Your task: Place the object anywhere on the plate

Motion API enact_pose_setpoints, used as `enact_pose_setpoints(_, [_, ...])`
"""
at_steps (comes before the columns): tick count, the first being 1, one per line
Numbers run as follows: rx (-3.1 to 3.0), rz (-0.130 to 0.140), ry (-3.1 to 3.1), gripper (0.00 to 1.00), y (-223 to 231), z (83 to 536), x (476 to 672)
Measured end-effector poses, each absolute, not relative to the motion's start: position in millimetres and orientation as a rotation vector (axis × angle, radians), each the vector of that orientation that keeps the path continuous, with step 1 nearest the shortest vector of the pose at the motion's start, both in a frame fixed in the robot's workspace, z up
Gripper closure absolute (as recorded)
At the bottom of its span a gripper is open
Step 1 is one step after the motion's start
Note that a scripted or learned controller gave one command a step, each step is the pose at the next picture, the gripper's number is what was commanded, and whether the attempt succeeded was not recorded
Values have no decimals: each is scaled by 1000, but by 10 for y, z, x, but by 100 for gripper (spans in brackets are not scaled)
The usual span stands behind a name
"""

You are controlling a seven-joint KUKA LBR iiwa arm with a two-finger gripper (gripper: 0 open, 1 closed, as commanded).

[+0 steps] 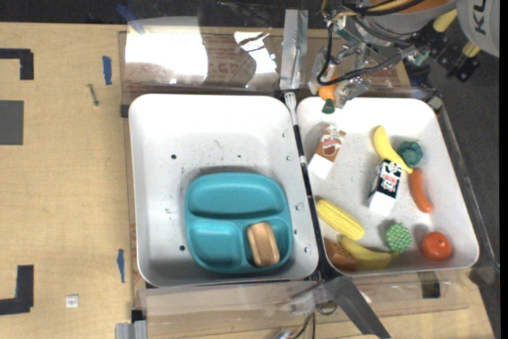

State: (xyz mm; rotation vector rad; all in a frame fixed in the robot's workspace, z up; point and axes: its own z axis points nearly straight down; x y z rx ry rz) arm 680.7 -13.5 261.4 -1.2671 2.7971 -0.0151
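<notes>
bread roll (pixel 264 243) | upright, long axis top-bottom, plate's (pixel 214 206) lower-right compartment | gripper (pixel 337 95) opening unclear

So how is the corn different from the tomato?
The corn is yellow, while the tomato is red-orange. The corn is long and lies slanted across the bin floor, while the tomato is round and sits in the near right corner. The corn looks bumpy, while the tomato looks smooth and shiny. Both are toy foods lying in the right bin, not on the plate.
</notes>
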Motion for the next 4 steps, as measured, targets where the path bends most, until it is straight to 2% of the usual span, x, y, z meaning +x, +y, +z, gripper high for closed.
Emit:
enact_pose_setpoints(1, [-1259, -19, 2788, 100, -130, 2740, 6828])
enact_pose_setpoints(2, [-1259, -18, 2789, 0, -130, 2733, 6827])
enact_pose_setpoints(3, [-1519, -8, 2734, 0, -364, 3310, 6685])
enact_pose_setpoints(4, [-1716, -7, 2618, 0, -677, 3285, 6683])
